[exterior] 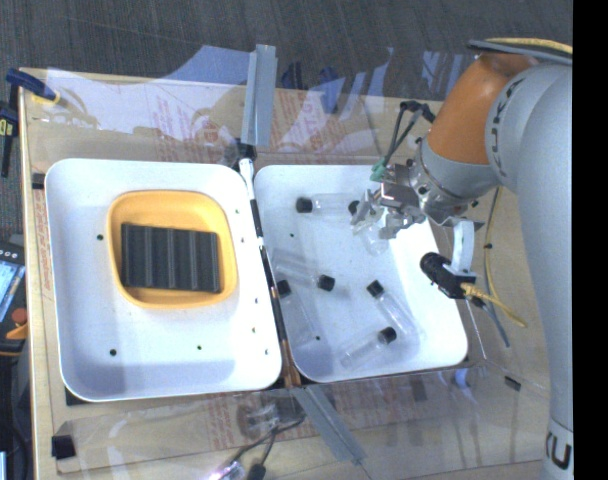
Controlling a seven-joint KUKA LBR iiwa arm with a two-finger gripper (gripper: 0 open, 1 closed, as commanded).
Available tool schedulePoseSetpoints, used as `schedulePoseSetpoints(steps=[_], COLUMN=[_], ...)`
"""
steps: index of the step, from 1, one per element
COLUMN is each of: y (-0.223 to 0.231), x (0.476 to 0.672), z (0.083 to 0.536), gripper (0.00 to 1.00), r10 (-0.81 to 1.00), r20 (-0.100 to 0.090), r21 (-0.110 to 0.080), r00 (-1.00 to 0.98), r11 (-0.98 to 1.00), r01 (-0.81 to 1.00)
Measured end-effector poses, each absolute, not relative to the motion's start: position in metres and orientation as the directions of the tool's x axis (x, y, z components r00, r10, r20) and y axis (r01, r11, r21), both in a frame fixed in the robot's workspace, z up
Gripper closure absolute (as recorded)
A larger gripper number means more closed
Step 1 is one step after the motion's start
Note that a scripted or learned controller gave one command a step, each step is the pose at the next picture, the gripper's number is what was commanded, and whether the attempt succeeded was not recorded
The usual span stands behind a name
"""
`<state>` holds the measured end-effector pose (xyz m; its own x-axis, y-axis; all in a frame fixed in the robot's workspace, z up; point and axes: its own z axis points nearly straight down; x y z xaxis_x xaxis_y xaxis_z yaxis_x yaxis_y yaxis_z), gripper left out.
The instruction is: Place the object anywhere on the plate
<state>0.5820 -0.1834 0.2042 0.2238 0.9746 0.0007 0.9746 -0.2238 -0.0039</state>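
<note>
While the yellow rectangular plate sits left of centre, the metal two-finger gripper (finger state unclear) hovers over clear black-capped vials.

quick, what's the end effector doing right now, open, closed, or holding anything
End effector: over the right bin; open or closed cannot be told.

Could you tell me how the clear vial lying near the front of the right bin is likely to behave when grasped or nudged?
The clear vial lies on its side and looks cylindrical, so a nudge would probably roll it. Its transparent, smooth-looking wall suggests it is light and may slip from the claw. Its black cap may offer a surer hold.
</note>
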Motion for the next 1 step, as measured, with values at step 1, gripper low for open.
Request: schedulePoseSetpoints(steps=[1], y=[-0.1581], x=[0.5639], z=[0.1875], gripper=[1.0], r10=[1.0], r20=[0.002], r21=[-0.007], r00=[0.017], r11=[-0.017], r01=[1.0])
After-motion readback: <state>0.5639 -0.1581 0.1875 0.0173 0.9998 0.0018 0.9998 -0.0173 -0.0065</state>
